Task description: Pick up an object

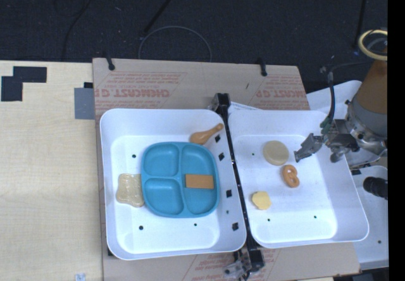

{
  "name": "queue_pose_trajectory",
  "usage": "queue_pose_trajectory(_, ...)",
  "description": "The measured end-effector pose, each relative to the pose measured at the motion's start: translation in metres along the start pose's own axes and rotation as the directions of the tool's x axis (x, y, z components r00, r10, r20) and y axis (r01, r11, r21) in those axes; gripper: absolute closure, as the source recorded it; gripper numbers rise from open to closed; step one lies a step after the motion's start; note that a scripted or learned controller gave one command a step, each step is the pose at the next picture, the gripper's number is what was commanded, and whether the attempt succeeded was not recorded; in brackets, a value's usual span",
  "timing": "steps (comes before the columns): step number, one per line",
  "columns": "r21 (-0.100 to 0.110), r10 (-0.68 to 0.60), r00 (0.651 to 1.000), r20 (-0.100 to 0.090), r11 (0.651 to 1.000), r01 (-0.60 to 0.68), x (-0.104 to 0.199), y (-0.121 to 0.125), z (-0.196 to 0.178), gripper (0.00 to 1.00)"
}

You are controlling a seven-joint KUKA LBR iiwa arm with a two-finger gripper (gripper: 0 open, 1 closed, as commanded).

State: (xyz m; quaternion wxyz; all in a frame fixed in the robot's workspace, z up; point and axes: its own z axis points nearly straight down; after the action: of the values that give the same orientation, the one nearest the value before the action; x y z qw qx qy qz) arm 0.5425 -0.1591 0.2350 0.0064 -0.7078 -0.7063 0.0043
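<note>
Orange pretzel-shaped piece (290,176), right bin (345,210)

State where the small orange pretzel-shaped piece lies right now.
The orange pretzel-shaped piece lies in the right bin, just below and right of the round beige disc, above the yellow piece.

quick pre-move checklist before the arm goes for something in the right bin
1. Gripper over the right bin: ok.
2. Nothing between its fingers: ok.
3. Fingers wide enough to take an object: cannot tell.
4. Nearest targets, beige disc and orange piece, lie apart from each other: ok.
5. Yellow piece clear of the walls: ok.
6. Gripper height above the bin floor: cannot tell.
</note>
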Motion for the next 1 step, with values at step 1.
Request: queue_pose_trajectory(1,-0.012,-0.002,1.000,0.002,1.000,0.002,-0.0002,0.0022,-0.0069,0.00)
